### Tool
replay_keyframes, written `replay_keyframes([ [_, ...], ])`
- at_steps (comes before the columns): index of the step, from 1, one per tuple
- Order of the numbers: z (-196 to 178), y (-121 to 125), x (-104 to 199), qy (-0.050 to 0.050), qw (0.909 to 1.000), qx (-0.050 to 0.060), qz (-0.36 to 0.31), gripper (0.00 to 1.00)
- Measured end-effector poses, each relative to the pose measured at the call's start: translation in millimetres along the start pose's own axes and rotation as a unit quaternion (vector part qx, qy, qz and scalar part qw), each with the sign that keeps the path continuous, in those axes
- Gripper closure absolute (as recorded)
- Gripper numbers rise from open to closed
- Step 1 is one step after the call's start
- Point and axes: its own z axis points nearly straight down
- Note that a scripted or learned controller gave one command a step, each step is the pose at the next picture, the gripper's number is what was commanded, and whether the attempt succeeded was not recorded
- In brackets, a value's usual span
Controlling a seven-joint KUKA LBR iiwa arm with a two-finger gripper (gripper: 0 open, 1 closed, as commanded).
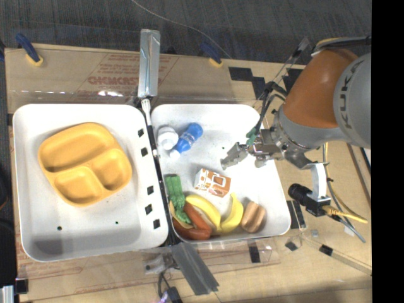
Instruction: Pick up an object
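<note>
The right bin (268, 122) holds a blue bottle with a white cap (180, 137) at its far left and a small orange and white carton (213, 182) near its middle. Along the front wall lie yellow bananas (222, 212), a brown bread roll (253, 215), a red item (192, 225) and a green item (173, 190). My gripper (246, 159) hangs over the right part of this bin, up and to the right of the carton. Its fingers (232, 158) are open with nothing between them.
A yellow divided tray (85, 163) lies in the left bin (38, 238). A metal divider post (148, 62) stands at the back between the bins. The arm's orange band (319, 90) looms over the right bin's right edge.
</note>
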Motion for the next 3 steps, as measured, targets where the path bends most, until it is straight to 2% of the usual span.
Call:
replay_keyframes([
  [1,88,91,-17,0.000,0.9928,0.001,0.119,0.00],
  [2,127,132,5,0.000,0.9878,-0.004,0.155,0.00],
  [3,110,72,51,0.001,0.9968,0.000,0.080,0.00],
])
